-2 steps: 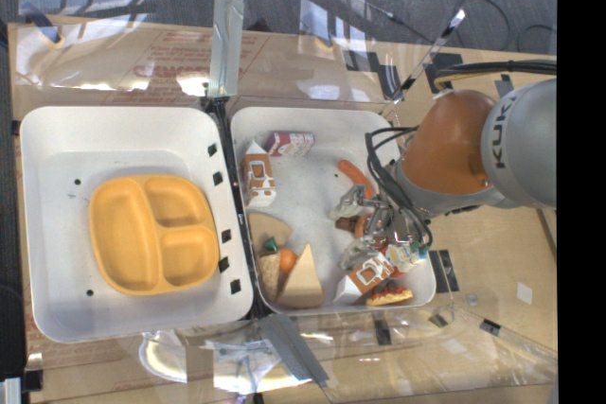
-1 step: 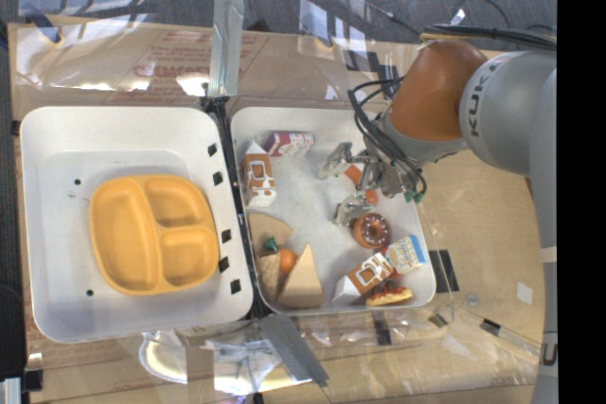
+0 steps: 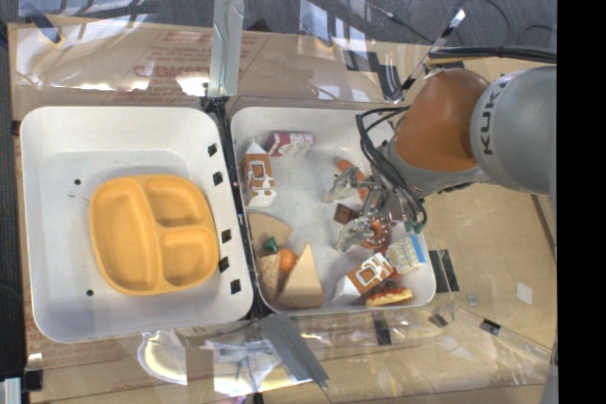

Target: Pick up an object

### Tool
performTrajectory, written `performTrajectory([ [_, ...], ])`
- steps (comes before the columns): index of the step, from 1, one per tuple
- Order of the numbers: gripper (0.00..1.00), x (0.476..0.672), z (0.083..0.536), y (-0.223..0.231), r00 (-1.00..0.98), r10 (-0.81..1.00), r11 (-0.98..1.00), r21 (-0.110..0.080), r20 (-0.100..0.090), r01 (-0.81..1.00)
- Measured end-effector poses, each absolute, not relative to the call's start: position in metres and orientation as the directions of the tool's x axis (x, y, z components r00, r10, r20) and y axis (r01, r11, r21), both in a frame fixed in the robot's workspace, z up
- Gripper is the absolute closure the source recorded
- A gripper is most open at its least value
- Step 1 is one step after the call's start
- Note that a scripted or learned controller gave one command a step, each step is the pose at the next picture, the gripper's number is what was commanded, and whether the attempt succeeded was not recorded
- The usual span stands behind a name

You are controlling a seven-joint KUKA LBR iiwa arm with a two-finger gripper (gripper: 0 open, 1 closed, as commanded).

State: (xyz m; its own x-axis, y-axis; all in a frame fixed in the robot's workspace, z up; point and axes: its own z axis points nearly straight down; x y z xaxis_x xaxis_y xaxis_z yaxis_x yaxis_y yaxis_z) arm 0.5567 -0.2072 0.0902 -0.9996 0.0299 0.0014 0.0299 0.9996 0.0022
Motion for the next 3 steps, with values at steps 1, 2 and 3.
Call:
performTrajectory([
  [1, 0.0, 0.538, 0.089, -0.181, -0.974, 0.228, 0.974, 0.001, 0.005, 0.228],
  [2, 0.0, 0.529, 0.09, -0.207, -0.91, 0.415, 0.91, 0.002, 0.001, 0.415],
  [3, 0.0, 0.593, 0.092, -0.21, -0.948, 0.319, 0.948, -0.001, -0.002, 0.319],
])
